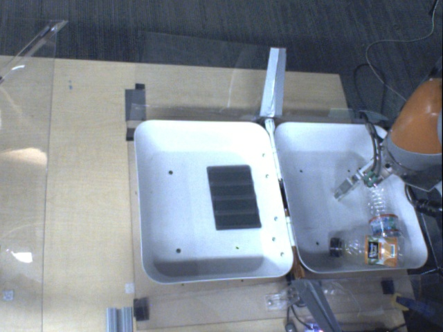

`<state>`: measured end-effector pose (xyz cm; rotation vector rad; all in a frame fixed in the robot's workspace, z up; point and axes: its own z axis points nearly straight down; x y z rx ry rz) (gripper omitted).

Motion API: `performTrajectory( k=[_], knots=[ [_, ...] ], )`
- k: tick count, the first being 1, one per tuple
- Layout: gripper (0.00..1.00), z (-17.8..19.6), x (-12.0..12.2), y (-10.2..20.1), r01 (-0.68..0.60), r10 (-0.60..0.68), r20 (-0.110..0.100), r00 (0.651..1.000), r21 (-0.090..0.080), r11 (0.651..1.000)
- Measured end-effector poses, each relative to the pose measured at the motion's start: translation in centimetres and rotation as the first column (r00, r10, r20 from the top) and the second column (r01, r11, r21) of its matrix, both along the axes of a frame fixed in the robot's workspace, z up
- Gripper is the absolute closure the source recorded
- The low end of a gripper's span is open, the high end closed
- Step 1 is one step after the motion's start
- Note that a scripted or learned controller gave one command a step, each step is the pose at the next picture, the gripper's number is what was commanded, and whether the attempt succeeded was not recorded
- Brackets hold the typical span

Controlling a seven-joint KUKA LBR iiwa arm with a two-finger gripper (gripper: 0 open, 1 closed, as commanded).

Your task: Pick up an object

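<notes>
Gripper: while it hangs over the right bin, we cannot tell its grip.
Bottle: maybe plastic, lying nearby.

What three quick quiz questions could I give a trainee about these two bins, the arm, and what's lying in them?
1. True or false: the dark ribbed block lies in the left bin.
2. Which bin is the gripper over? A) left B) right
3. Where in the right bin does the clear plastic bottle lie?

Key: 1 true. 2 B. 3 Near the front right corner, on its side, with a small dark object to its left.
</notes>
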<state>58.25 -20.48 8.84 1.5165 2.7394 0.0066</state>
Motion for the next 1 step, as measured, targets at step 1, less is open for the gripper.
performTrajectory(
  k=[1],
  knots=[
    [0.0, 3.33, -3.76, -0.08, 0.143, -0.143, -0.005, 0.99, 0.002, 0.99]
  ],
)
